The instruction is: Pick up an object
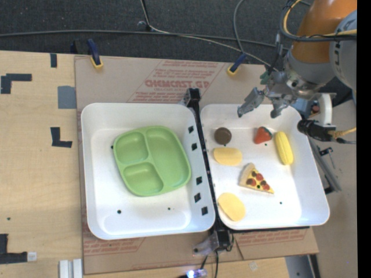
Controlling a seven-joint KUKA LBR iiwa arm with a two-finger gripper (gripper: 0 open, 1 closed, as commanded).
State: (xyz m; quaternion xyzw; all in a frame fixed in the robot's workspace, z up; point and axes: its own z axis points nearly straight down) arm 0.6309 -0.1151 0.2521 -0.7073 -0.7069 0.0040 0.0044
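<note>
Bench [35, 172]: you see pale wood under a brown board that carries both bins.
Arm [324, 28]: it reaches in from your right, grey with the orange band up top, hanging over the far edge of the right bin.
Left bin [95, 213]: white and shallow, it lies to your left, touching the right bin along a black divider.
Right bin [307, 207]: white and shallow, it holds all the small food pieces.
Green tray [152, 160]: a three-compartment plate sits in the middle of the left bin.
Gripper [264, 106]: you can see its two fingers spread apart with nothing between them, poised above the far part of the right bin, just beyond the red piece.
Yellow corn [283, 147]: lies lengthwise near the right wall.
Pizza slice [255, 179]: sits mid-bin, its tip pointing away from you.
Yellow oval [232, 206]: rests near the front left corner.
Yellow lump [227, 156]: lies just below the brown ball.
Red piece [263, 135]: sits just left of the corn.
Brown ball [222, 135]: sits near the divider.
</note>
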